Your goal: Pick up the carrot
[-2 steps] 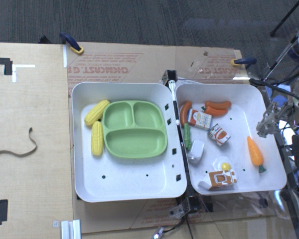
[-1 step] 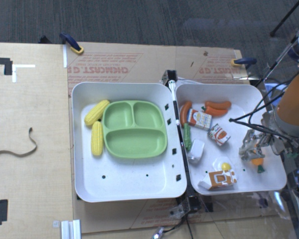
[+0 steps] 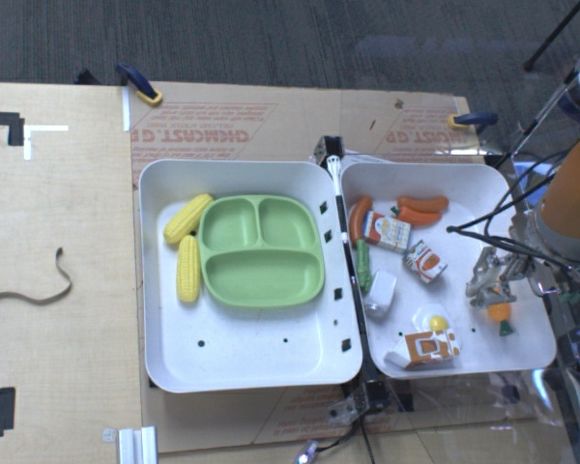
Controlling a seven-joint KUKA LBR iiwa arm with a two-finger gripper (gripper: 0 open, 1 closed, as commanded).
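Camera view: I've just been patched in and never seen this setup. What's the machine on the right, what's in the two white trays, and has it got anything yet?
You are looking down at a slant from one fixed camera above a bench. The grey arm with the orange band reaches in from the right; its two-finger gripper is low over the right bin. Just beside it lies a small carrot, orange with a green top. Whether it is gripped is unclear from here. That bin also holds two sausages, small cartons and a green vegetable. The left bin holds a green divided plate with two corn cobs beside it.
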